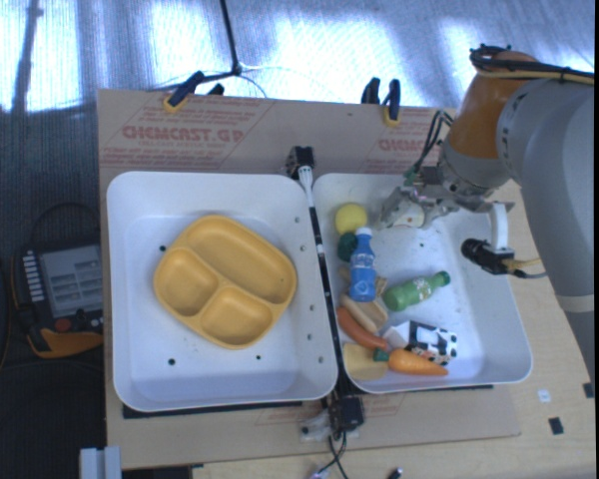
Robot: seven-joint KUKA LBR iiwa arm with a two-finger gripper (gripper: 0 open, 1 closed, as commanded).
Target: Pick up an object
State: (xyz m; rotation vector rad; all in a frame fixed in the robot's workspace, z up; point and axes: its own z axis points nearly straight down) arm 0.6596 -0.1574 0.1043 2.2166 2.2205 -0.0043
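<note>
A yellow divided plate [226, 280] sits in the left bin [130, 367]. Both bins rest on a brown printed board [190, 133], clamps [382, 95] along its far edge. A grey box [62, 277] with cables lies left.

Red printed lettering reading "CHEMCAST GP" runs across the brown paper-faced board [180, 128] behind the left white bin [130, 267]; the repeat behind the right bin is unreadable.

White bins [140, 367] hold a yellow tray [225, 280], yellow ball [351, 217], blue bottle [362, 270], green bottle [416, 290] and orange carrot [416, 363].
</note>
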